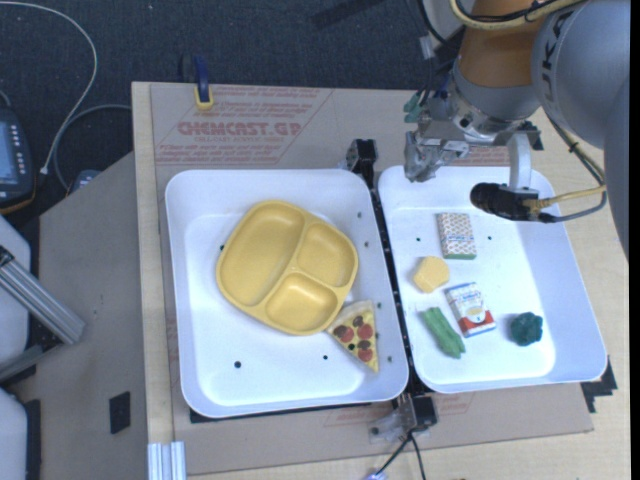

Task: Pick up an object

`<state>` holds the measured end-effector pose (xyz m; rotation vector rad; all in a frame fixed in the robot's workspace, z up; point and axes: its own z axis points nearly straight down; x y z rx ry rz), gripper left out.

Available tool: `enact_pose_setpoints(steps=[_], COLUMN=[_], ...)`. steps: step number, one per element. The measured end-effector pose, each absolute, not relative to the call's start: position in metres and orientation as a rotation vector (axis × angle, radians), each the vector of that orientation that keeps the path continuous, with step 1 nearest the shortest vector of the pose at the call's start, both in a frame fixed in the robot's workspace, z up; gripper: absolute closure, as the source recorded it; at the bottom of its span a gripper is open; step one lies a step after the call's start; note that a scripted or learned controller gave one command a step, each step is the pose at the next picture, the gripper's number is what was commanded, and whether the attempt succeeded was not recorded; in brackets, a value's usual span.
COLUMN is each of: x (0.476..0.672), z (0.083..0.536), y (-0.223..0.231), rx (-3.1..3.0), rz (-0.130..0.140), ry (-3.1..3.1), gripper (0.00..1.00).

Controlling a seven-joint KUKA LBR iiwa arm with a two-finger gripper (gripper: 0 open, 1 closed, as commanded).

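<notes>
Grey metal claw [424,164] hangs over the far left corner of the right bin [570,268], under the orange band [500,58]; fingers point down, a narrow gap between them, nothing held

Right bin, five loose items, one of each, all lying on the floor of the bin well clear of the claw:
- speckled small box [456,235], upright rectangle, nearest the claw
- yellow chunk [431,274], below the box
- red-and-white carton [469,308], print too small to read
- green pod-like piece [442,331], long axis slanting from upper left to lower right
- dark green lump [526,328], near the right wall

Left bin [190,268]: one yellow divided plate [288,266], three compartments; one toy pizza slice [358,334] just beside its lower right edge

Cardboard sheet [250,128] on the bench beyond the bins, red print reading roughly "CHEMCAST GP"
</notes>
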<state>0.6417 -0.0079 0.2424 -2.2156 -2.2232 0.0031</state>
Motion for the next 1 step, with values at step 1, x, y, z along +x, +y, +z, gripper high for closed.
enact_pose_setpoints(steps=[1], x=[0.6439], z=[0.2397], y=[0.0536], rx=[-2.217], rz=[-0.001], ry=[-2.226], gripper=[1.0])
